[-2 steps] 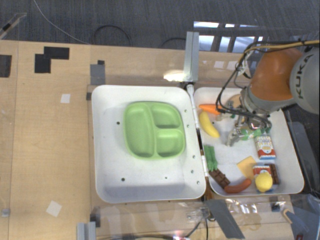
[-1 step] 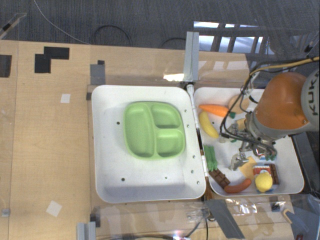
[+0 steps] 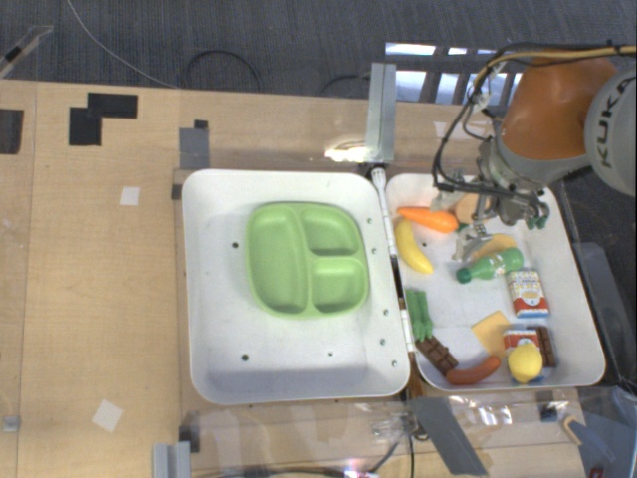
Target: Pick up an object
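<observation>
Wooden bench (image 3: pixel 90 267) over grey carpet — fingers (image 3: pixel 476 239) above the right bin (image 3: pixel 577 297), state unclear.

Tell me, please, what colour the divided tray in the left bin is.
The divided tray is light green, seen in the camera view.

Grey arm with orange band (image 3: pixel 545 108) reaches in over the right-hand shallow white bin (image 3: pixel 587 352); hand (image 3: pixel 481 233) points downward inside it.
</observation>
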You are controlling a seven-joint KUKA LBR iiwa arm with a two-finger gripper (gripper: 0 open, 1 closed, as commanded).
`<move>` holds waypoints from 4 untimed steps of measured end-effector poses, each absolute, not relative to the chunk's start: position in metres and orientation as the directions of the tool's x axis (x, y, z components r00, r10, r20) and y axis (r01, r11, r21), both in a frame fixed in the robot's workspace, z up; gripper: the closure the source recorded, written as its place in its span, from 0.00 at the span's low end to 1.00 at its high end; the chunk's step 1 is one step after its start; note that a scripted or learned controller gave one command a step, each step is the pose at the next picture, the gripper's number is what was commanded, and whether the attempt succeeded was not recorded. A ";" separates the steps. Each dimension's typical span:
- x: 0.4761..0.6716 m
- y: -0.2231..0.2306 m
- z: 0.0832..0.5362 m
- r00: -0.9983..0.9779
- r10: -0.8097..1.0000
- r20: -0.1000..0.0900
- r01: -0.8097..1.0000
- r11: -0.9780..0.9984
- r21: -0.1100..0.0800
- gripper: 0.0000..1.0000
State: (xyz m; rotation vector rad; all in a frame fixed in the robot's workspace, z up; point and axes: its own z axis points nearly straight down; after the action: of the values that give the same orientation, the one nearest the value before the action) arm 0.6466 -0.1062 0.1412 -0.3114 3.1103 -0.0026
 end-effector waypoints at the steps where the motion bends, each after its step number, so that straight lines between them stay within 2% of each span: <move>1: 0.637 -0.092 0.089 -0.991 -0.131 -0.015 -0.131 0.991 -0.002 0.00; 2: 0.641 -0.086 0.089 -0.978 -0.207 -0.013 -0.207 0.978 -0.003 0.00; 3: 0.669 -0.085 0.095 -0.888 -0.460 -0.004 -0.460 0.888 -0.004 0.00; 4: 0.672 -0.133 0.140 -0.870 -0.493 -0.013 -0.493 0.870 -0.010 0.00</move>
State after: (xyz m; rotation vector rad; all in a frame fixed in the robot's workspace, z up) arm 0.6721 -0.1327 0.1399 -0.7969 3.0228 -0.0097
